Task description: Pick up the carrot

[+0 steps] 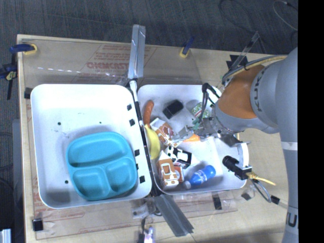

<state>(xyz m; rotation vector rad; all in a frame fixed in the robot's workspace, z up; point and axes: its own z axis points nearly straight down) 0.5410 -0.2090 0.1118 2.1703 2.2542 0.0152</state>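
One carrot [148,112] near the right bin [230,185] divider; we judge it light, stiff; grab mid-length. Gripper [195,131] state: cannot tell.

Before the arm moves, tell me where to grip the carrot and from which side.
Grip the carrot across its middle, coming straight down from above. It lies flat and lengthwise along the right bin's left wall, so the fingers should probably close across its narrow width, one slipping between carrot and wall.
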